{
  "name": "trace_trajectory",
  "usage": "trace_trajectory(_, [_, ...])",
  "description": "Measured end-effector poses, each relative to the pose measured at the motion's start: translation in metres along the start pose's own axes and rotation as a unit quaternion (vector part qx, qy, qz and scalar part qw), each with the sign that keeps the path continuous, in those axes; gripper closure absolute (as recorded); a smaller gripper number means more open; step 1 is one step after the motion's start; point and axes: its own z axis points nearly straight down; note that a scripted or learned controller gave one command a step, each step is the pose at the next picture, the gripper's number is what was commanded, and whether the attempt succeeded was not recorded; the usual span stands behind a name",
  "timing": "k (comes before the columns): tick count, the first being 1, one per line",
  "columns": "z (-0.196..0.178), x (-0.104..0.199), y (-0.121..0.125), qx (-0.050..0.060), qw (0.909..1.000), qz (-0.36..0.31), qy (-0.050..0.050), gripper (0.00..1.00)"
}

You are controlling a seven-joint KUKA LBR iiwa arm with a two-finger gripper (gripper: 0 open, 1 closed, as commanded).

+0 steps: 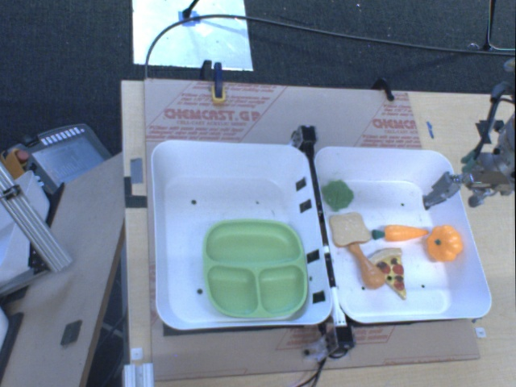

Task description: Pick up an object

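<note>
Camera view has our gripper (458, 190) at the right bin's (468, 297) upper right rim, and we cannot tell whether its jaws are open or closed. Inside that bin we see a green lump (338, 193), a bread slice (350, 229), a carrot (401, 233), an orange pumpkin (444, 243), a pizza slice (391, 270) and a drumstick (367, 268). A green divided plate (255, 268) sits in the left bin (173, 216)

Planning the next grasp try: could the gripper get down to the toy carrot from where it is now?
Probably yes. The gripper sits at the right bin's right edge, and the carrot lies uncovered below it in the view, with bare floor between; only the pumpkin crowds its tip.
</note>
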Motion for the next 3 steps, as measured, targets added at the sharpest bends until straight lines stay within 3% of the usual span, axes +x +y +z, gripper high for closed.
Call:
trace_trajectory(1, [-0.005, 0.000, 0.002, -0.005, 1.0000, -0.001, -0.001, 0.00])
trace_trajectory(3, [0.100, -0.006, -0.005, -0.002, 1.0000, 0.000, 0.000, 0.00])
